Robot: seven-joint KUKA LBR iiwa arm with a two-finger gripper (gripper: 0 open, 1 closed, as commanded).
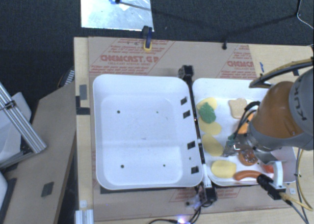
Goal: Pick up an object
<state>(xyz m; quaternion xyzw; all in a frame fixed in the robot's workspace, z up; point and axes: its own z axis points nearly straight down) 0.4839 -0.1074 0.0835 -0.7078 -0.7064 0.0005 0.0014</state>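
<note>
fingers (231,145) low in the right bin (223,86), can't tell if open or holding anything. yellow piece (213,145) just left, brown round piece (247,157) right, probably lining up a grab.

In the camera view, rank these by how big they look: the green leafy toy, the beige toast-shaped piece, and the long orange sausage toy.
1. Green leafy toy and beige toast-shaped piece: these look alike in size, so no ranking between them.
2. Long orange sausage toy: long but thin, smallest in area.
</note>
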